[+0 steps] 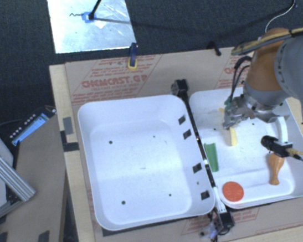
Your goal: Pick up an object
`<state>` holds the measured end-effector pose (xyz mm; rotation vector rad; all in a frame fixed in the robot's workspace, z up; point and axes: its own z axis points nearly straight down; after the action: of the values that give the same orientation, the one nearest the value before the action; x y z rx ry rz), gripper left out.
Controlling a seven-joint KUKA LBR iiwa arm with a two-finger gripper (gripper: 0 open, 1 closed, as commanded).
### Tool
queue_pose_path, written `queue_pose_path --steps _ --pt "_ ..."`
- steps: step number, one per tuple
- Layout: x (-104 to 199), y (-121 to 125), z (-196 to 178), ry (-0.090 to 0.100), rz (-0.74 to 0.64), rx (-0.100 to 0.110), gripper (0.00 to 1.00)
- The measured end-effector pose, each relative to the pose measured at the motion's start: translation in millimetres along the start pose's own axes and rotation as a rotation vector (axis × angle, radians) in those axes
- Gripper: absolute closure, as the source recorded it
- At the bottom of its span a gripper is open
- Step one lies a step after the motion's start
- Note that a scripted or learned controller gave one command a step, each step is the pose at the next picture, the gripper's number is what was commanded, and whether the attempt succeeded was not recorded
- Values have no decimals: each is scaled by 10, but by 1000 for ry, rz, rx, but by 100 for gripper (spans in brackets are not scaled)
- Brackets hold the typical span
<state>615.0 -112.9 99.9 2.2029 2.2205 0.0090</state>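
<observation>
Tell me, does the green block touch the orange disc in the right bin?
Apart. The camera view shows a strip of bare white floor of the right bin between the green block and the orange disc.

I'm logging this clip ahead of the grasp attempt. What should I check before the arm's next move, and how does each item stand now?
1. End effector is over the right bin: ok.
2. A candidate is close: the pale yellow stick lies directly below the end effector in the view: ok.
3. The stick has space around it and lies apart from the green block: ok.
4. The red disc and brown wooden piece lie well away from the stick: ok.
5. Whether the stick is already gripped: cannot tell.
</observation>
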Motion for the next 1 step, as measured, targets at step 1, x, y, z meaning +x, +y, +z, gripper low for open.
queue_pose_path --steps 1 --pt "310 -89 -575 6 2 9 100"
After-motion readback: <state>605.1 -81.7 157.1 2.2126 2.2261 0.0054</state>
